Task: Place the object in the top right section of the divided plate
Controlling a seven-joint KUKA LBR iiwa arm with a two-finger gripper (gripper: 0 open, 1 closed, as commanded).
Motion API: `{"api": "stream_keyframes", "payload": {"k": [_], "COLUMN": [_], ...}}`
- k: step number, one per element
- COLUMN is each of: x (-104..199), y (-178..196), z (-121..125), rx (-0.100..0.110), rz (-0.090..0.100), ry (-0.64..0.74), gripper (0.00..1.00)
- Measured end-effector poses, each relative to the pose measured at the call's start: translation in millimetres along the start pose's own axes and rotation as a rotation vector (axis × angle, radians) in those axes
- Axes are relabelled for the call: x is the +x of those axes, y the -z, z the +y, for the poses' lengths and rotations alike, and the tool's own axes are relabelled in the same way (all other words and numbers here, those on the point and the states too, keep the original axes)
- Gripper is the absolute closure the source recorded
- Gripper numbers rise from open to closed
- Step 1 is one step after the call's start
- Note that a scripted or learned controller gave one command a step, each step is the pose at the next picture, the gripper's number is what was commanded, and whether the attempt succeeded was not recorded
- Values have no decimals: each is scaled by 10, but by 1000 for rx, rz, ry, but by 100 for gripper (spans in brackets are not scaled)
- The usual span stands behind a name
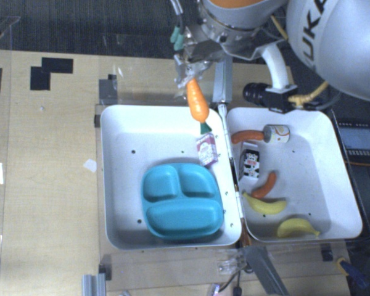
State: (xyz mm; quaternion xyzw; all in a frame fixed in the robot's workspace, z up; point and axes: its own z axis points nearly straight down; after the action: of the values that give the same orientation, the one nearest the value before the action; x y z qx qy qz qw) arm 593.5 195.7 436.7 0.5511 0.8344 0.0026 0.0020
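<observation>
An orange carrot (197, 102) with a green tip hangs point-down above the back right of the left bin (120, 165). My gripper (189, 78) is shut on the carrot's upper end. The blue divided plate (182, 200) lies low in the left bin, toward its front right. Its top right section (199, 180) is below and slightly forward of the carrot.
A small pink packet (206, 150) lies just behind the plate by the bin's right wall. The right bin (333, 165) holds two sausages (250, 135), a small can (276, 133), a dark box (251, 163) and two bananas (265, 205). The arm looms over the back right.
</observation>
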Motion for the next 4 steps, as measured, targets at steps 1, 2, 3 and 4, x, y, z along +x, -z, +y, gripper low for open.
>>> {"api": "stream_keyframes", "payload": {"k": [1, 2, 3, 4], "x": [-26, -430, -67, -899], "y": [-22, -10, -5, 6], "z": [749, 637, 788, 73], "rx": [2, 1, -1, -1], "rz": [0, -1, 0, -2], "ry": [-61, 84, 149, 534], "gripper": [100, 100, 100, 100]}}
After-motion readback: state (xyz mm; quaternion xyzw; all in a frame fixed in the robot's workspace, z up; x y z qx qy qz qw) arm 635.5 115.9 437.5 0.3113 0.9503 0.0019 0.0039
